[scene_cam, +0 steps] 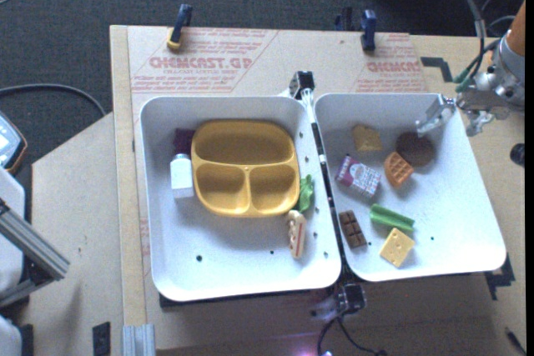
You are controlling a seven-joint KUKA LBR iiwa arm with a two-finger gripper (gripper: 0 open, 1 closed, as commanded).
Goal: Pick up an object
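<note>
My gripper (455, 117) hovers over the back right corner of the right bin (467, 204), open, with nothing between its fingers (431, 117). Just in front of it and to the left lies a round brown cookie (415, 149). An orange waffle (398, 168), a tan cracker (365, 137) and a pink-and-purple carton (357, 176) lie further left. Nearer the front are a green bean pod (391, 218), a chocolate bar (351, 228) and a yellow cheese wedge (396, 247).
The left bin (158, 246) holds a yellow divided plate (246, 167), a white bottle (181, 175), a dark purple item (183, 137), a green piece (306, 193) and a small sandwich (295, 233). Clamps (178, 27) (367, 27) stand at the board's back edge.
</note>
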